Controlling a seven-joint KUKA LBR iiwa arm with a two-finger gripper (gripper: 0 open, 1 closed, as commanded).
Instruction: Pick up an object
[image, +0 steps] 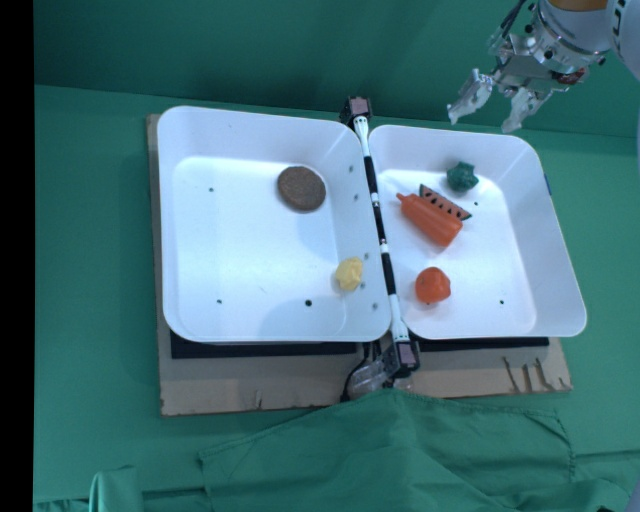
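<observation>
Orange carrot (430, 220) lay beside a watermelon slice (445, 204) in the right bin (560, 300). We saw the claw (497, 105) above that bin's far edge, fingers apart, holding nothing.

One fixed camera looks down at a slant from above the near side of the bench (90, 250), far enough back to take in both white bins: the left bin (190, 300) and the right bin (540, 290) lie side by side across the middle. The green backdrop rises along the top, and the hand (497, 104) enters at upper right.
</observation>
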